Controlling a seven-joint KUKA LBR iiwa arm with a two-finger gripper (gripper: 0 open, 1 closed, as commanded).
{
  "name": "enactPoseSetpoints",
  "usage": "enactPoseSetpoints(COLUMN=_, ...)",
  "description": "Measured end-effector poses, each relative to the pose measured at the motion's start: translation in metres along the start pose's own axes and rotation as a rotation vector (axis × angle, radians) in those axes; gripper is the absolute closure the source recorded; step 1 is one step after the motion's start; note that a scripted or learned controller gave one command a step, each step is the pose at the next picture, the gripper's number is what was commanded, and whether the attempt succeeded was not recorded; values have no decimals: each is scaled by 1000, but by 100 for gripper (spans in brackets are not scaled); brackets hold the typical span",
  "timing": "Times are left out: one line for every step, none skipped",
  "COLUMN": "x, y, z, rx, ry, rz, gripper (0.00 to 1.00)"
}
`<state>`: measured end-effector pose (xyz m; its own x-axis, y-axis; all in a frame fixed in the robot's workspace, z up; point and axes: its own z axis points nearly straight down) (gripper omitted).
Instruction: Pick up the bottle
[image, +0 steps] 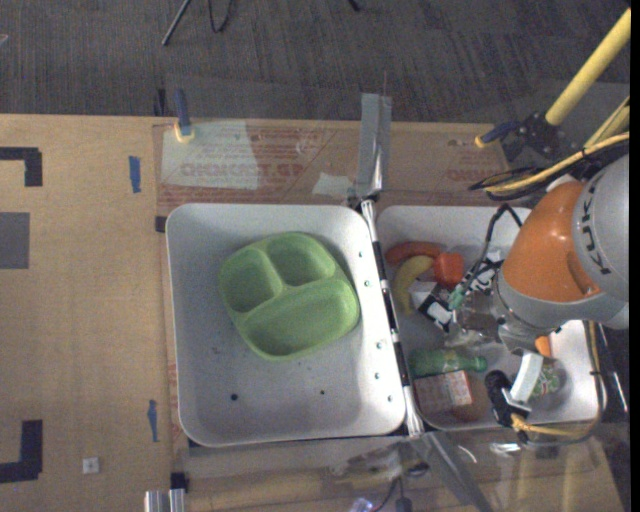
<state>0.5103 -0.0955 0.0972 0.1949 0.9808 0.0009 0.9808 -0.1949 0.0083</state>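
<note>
Green bottle (447, 361): lying on its side in the right bin (575, 405), near edge, just beside a tan packet (449, 393).
End effector (470, 325): low over the right bin, just above the bottle; its opening and any hold cannot be told.
Left bin (200, 380): carries a green divided plate (289, 294).
Far end, right bin: banana (408, 277), orange items.

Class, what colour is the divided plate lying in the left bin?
Light green; the divided plate shows clearly in the camera view.

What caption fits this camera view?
Arm's gripper hovers over the cluttered right bin near a green bottle; green divided plate in left bin.
</note>
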Motion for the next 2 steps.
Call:
enactPoseSetpoints(x=0, y=0, z=0, rx=0, ry=0, rz=0, gripper=0)
enactPoseSetpoints(x=-2, y=-28, z=10, rx=-1, ry=1, rz=102, gripper=0)
